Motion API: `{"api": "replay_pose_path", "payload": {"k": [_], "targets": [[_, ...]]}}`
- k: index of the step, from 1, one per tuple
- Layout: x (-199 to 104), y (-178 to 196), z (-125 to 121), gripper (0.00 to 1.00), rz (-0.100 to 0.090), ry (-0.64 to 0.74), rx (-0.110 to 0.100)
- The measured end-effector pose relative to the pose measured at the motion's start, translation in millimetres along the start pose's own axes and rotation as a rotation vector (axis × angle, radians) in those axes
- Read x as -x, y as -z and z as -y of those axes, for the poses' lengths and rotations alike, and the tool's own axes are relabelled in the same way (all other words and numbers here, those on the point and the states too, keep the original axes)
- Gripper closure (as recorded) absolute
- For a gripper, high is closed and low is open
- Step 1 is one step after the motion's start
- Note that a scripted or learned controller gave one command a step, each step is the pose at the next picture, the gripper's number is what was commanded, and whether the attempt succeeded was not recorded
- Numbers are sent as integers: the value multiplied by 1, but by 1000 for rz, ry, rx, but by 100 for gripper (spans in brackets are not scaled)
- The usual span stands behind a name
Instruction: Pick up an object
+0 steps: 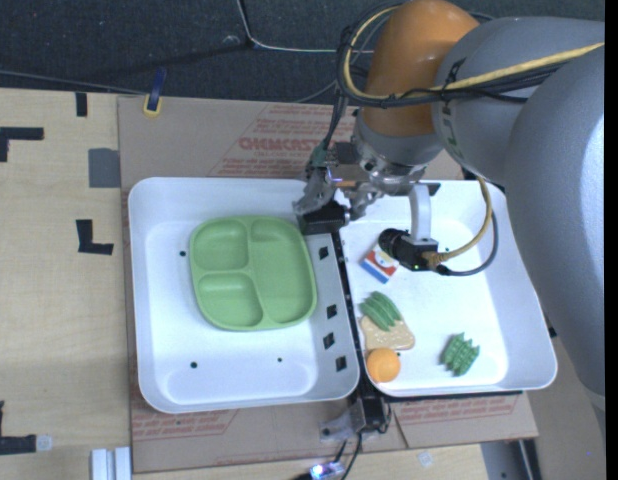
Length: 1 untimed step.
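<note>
My gripper (322, 211) hangs low at the far end of the divider between the two white bins, under the orange wrist band. A small red, white and blue block (378, 263) lies in the right bin (509, 298), just right of and nearer than the gripper and apart from it. Further forward in that bin lie a green pea pod (382, 310) on a tan cracker (393, 339), an orange ball (383, 365) and a green leafy piece (459, 353). I see nothing held by the gripper.
A green divided plate (254, 271) rests in the left bin (159, 298). A black cable loop with a connector (414, 250) dangles from the wrist over the right bin. The grey arm covers that bin's far right corner.
</note>
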<state>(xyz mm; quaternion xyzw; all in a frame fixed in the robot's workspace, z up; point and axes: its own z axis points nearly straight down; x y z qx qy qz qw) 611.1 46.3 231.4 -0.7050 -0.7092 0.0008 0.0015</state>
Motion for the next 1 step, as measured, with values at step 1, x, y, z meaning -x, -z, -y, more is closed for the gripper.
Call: {"api": "replay_pose_path", "payload": {"k": [1], "targets": [[-49, -12, 12, 100, 1, -1, 0]]}}
